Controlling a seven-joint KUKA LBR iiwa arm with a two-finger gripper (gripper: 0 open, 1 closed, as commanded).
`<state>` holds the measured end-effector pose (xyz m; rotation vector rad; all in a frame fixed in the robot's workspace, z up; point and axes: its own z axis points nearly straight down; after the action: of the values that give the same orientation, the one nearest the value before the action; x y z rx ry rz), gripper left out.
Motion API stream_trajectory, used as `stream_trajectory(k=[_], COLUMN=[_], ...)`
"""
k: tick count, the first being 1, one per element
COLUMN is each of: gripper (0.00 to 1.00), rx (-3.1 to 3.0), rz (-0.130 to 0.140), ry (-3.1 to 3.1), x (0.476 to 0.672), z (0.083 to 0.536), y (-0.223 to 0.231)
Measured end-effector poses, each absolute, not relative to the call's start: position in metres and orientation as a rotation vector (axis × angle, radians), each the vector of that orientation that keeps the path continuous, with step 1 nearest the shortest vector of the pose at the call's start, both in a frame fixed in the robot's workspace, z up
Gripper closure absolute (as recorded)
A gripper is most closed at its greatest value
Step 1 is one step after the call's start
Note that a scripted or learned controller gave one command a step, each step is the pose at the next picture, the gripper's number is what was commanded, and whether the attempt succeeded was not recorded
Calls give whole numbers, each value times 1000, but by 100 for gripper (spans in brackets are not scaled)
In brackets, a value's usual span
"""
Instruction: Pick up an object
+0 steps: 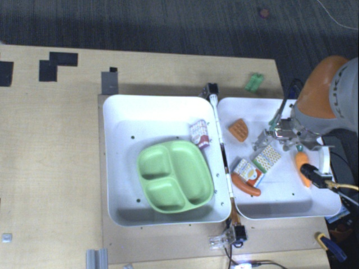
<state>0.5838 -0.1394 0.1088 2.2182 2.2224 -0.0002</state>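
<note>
My gripper (pixel 268 140) hangs low over the right bin (pixel 291 206), reaching in from the right. A checkered green-and-white box (pixel 267 158) lies just below it, touching or nearly so. Left of that box lies a small blue-and-orange carton (pixel 247 170) with a red sausage (pixel 247 185) along its lower edge. An orange waffle piece (pixel 238 130) rests at the bin's upper left. An orange carrot (pixel 303 167) lies to the right, under the arm. Nothing is visibly held.
The left bin (pixel 120 150) holds a green divided plate (pixel 175 175) and a small red-and-white packet (pixel 199 133) near the wall between the bins. A green item (pixel 254 82) sits on the bench behind the right bin. Cables run along the right side.
</note>
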Motion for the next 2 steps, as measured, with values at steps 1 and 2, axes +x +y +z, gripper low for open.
stream_trajectory(k=[1, 2], gripper=[0, 100], rx=[2214, 2207], rz=[7, 13], ry=[2222, 2222], x=[568, 570], z=[86, 98], y=[-88, -88])
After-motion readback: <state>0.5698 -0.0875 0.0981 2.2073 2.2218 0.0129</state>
